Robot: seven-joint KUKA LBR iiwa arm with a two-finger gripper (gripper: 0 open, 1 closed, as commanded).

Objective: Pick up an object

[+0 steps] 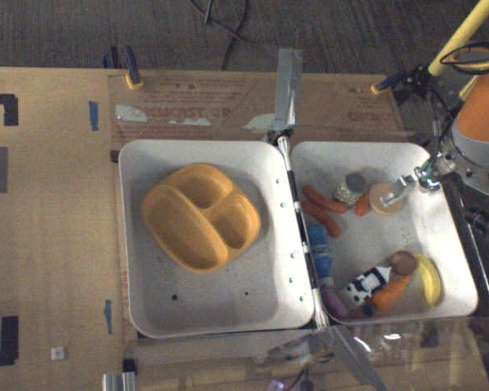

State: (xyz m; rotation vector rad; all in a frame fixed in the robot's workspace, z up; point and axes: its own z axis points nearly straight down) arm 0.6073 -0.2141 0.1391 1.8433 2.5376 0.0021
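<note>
Objects for picking lie in the right bin (460,243): two red sausage-shaped pieces (323,199), a small grey-lidded jar (352,186), a round tan disc (384,199), a blue item (319,248) against the dividing wall, a black-and-white patterned toy (365,284), an orange carrot-like piece (391,292), a brown ball (403,261) and a yellow banana (428,278). The left bin (138,300) bears a yellow sectioned plate (200,216) alone. The gripper (406,183) reaches in at the right bin's upper right, its metal tip just beside or touching the tan disc; no object can be seen between its fingers, and whether they are spread or pressed together cannot be told at this resolution.

Risks, as judged from this layout: the disc lies flat and low, so fingers closing on it may slide over its top or push it toward the jar. The carrot, ball, banana and toy crowd together at the near edge, so a grasp there may catch two pieces or scatter them.

The arm's orange band (481,112) is cut off at the frame's right edge. The blue item's identity is unclear, and a purple piece (334,303) at the bin's near corner is partly hidden.
</note>
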